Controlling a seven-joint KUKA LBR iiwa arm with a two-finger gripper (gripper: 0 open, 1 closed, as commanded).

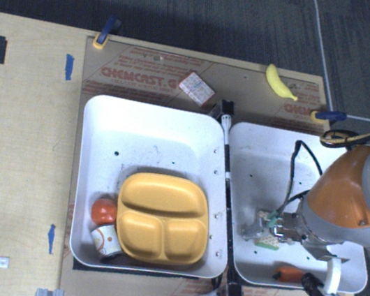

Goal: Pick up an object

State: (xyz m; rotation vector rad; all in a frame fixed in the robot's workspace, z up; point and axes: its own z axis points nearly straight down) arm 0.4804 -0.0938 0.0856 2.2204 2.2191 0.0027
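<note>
We are looking at the gripper (271, 231), which is hanging low inside the right bin (262, 150); its tip is a small cluster of metal and green parts, and we cannot tell if it is open or closed, or if it is touching anything. Above it we are seeing the grey arm (344, 207) with its smooth orange band, coming in from the right. Just below the gripper, near the front wall of this bin, a small orange-red long object (288, 274) is lying on the smooth white floor.

In the left bin (104, 122) a yellow plastic tray (162, 216) with three rounded compartments is lying in the front half. A red-orange ball (104, 210) and a small white and orange cup (106, 239) are sitting just beside its left edge.

Behind the bins, on the brown cardboard (148, 73) covering the worktop (14, 149), a yellow banana (280, 82) and a small patterned square packet (195, 87) are lying well apart.
</note>
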